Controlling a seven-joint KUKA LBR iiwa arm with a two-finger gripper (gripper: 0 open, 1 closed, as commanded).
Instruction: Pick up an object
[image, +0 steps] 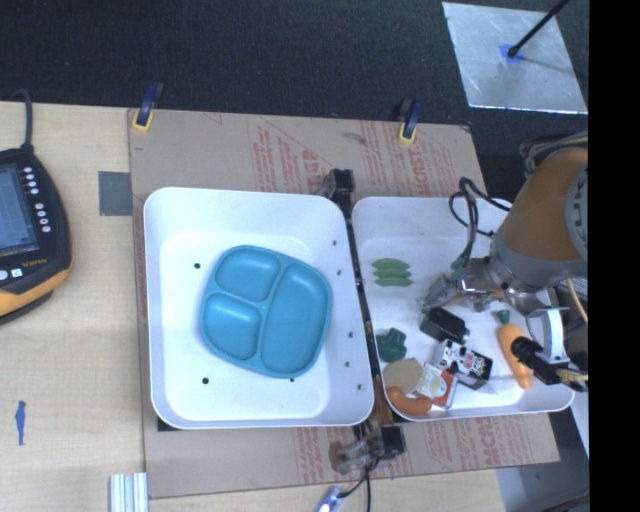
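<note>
Nearby, in the right bin (420, 215), one hot dog (408, 400), one carrot (514, 355), one dark block (443, 324) and one pea pod (391, 271) crowd under the gripper (462, 285), whose grip state I cannot tell, so it may snag two or slip, leaving the one blue plate (266, 310) aside.

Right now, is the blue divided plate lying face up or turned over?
Face up. The blue divided plate lies flat in the left bin, and its three hollow compartments open upward.

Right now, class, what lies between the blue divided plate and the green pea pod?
In the camera view, the two bins' adjoining white rims lie between the blue divided plate and the green pea pod, with bare bin floor either side.
</note>
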